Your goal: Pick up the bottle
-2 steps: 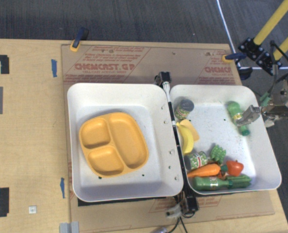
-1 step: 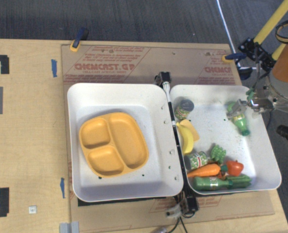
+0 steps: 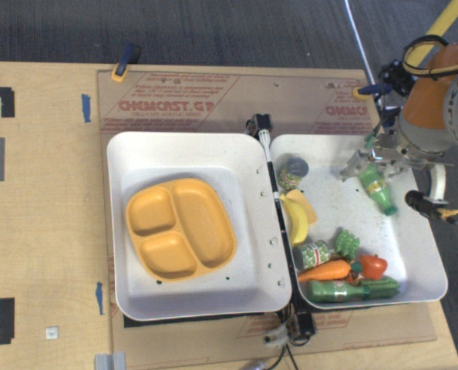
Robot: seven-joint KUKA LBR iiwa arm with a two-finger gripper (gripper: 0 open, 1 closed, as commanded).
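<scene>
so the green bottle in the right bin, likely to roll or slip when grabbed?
Probably. The green bottle lies tilted on its side by the gripper, so its round body could roll on the smooth floor of the right bin. It looks like small, light plastic, likely stiff but slippery, and a glancing touch may push it away.

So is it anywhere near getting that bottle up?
Part way, it seems. Done: the arm has reached into the right bin and the gripper sits right over the green bottle. In hand: the bottle's top end lies under the gripper, tilted, but I cannot tell whether it is gripped. Left: lifting it. The bottle looks low, at the bin floor.
</scene>
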